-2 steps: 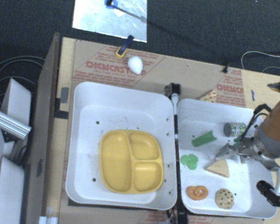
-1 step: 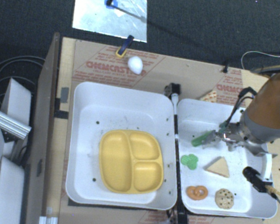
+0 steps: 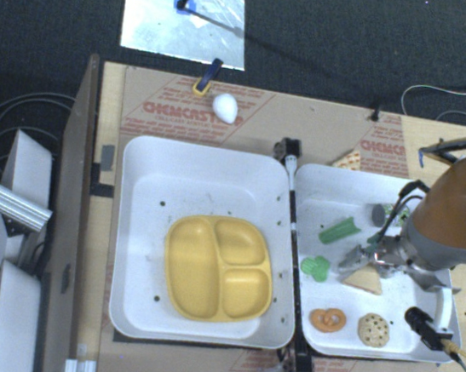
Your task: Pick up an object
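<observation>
Gripper point(image 3: 366, 258) hangs low in the right bin point(image 3: 415, 357), seemingly touching a pale wedge point(image 3: 365, 281); whether it is parted or closed I cannot tell.

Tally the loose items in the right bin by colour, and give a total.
Green: 2, a cylinder and a small round piece
Tan: 2, a wedge and a cookie
Orange: 1, a pretzel
Grey: 1, a small piece
Total: 6
</observation>
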You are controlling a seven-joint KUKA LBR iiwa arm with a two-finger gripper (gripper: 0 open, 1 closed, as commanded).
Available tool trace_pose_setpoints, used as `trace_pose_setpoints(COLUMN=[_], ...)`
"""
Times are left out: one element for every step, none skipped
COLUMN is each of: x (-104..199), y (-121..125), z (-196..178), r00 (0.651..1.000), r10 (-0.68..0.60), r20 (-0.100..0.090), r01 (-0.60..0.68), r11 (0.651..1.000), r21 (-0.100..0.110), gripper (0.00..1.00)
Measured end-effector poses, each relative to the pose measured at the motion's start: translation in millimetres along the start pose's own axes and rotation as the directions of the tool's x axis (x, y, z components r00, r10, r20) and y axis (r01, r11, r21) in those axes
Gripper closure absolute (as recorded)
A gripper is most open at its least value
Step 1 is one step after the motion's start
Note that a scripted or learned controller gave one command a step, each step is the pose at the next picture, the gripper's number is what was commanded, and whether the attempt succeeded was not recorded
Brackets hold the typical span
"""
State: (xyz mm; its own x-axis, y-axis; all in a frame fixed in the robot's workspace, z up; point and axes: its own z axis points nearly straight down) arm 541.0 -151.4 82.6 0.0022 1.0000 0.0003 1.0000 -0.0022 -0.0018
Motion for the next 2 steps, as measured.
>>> trace_pose_setpoints(x=[1.5,86.4], y=[2.7,15.0], z=[-12.5,-107.4], r00=[1.0,1.0], r10=[-0.004,-0.015], r20=[0.001,-0.003], r01=[0.004,0.015], r11=[1.0,1.0], r21=[-0.006,-0.013], gripper=[1.0,1.0])
